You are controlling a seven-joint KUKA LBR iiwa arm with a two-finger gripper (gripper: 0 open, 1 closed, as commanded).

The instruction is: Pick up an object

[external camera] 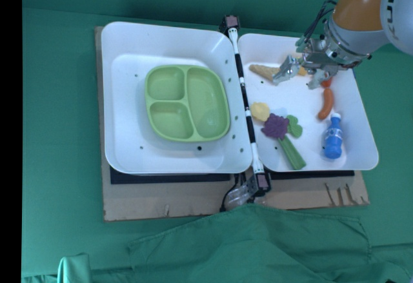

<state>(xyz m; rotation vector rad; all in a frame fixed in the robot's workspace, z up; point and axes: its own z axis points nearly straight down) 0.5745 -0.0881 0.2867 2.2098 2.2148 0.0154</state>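
Orange and slim, the toy plastic sausage [326,104] lies in the right-hand shallow white bin [364,146], and in the camera view it sits just below the pincer [301,71], a little toward the arm's side, its long axis running nearly up-and-down the picture with a slight tilt. The pincer hangs over the bin's upper part with its two fingers spread apart and nothing between them; one fingertip [284,73] is just beside the tan cone-shaped toy [263,71]. My judgement is that the sausage or the cone is the nearest candidate. The blue toy bottle [332,138] lies farther down, the purple-and-green toy vegetable [284,135] toward the bin's middle.
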